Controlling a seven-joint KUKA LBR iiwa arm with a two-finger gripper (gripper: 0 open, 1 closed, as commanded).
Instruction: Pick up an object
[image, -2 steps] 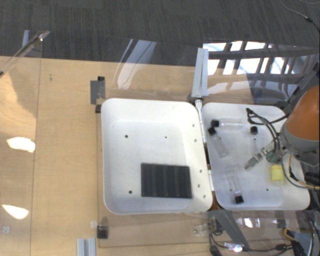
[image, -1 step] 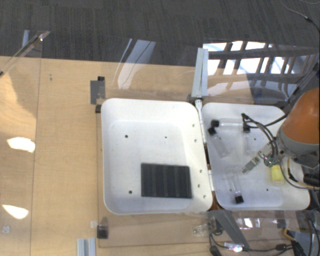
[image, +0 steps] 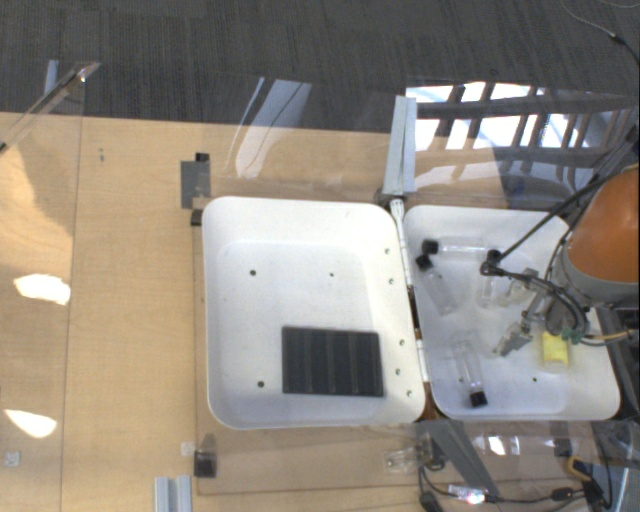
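Observation:
A black ribbed rectangular pad (image: 332, 362) lies flat in the left bin (image: 230, 300), toward its near side. In the right bin (image: 590, 395) a small yellow object (image: 553, 349) rests just right of my gripper (image: 513, 342). A clear tube with a black cap (image: 428, 250) lies at that bin's far left. A second clear tube with a black cap (image: 474, 392) lies near the front wall. My gripper hangs low over the middle of the right bin, below the orange band (image: 610, 240) on the arm. Nothing can be seen held in it.
A vertical metal post (image: 400, 150) stands behind the seam between the two bins. Cables (image: 540, 225) trail from the wrist across the right bin. Frame struts and wiring (image: 470, 470) sit below the bins' front edge. The wooden bench (image: 100, 300) extends to the left.

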